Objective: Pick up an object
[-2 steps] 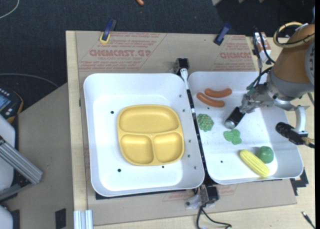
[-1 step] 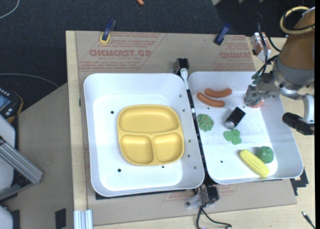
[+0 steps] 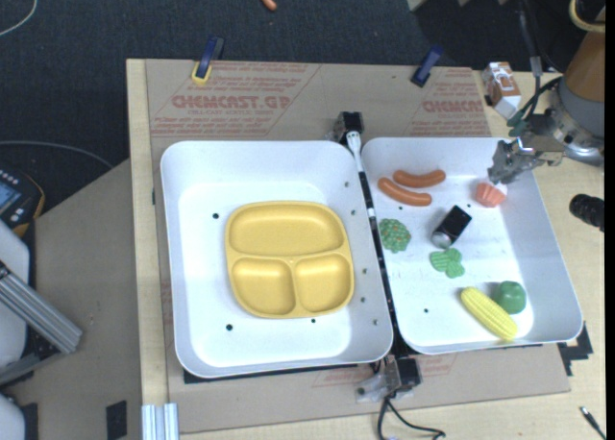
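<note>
The gripper point(image 3: 504, 165) hovers at the right bin's point(image 3: 550, 236) far right side, just above an orange carrot piece point(image 3: 490, 195). Whether it is clenched cannot be told.

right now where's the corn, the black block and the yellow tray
corn point(image 3: 488, 312), camera view, middle of the cob
black block point(image 3: 451, 226), camera view, centre of its top face
yellow tray point(image 3: 284, 228), camera view, floor of its large upper compartment

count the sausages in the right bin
2. One sausage lies near the bin's far edge; the other sausage sits just in front of it, slightly left, both left of the end effector. None looks hidden.
</note>
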Tool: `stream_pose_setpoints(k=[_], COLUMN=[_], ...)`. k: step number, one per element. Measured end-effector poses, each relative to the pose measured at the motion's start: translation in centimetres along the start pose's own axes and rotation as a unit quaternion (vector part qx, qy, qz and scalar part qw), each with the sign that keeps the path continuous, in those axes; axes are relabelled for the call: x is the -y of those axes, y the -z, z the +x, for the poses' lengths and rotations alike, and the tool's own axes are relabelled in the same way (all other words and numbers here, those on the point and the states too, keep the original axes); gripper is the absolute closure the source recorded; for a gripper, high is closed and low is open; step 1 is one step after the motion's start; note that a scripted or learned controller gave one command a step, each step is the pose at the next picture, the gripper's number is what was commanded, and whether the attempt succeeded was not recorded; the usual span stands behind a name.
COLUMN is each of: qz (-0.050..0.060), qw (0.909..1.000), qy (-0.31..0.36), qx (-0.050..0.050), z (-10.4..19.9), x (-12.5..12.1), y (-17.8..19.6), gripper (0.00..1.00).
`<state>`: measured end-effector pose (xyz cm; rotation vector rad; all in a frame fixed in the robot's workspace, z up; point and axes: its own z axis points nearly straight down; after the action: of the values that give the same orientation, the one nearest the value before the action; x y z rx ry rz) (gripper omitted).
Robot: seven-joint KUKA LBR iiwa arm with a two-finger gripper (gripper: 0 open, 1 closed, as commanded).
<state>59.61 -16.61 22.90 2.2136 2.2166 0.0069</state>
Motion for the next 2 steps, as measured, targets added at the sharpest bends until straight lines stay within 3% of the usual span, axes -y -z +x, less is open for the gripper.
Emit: stream_pose_setpoints(k=[1, 2], qz=[0.003, 0.007], qw=[1.0, 1.0], qy=[0.0, 0.0], qx=[0.0, -0.003], z=[0.0, 3.1], x=[-0.1, 4.3], y=[-0.4, -1.4], gripper=[1.0, 1.0])
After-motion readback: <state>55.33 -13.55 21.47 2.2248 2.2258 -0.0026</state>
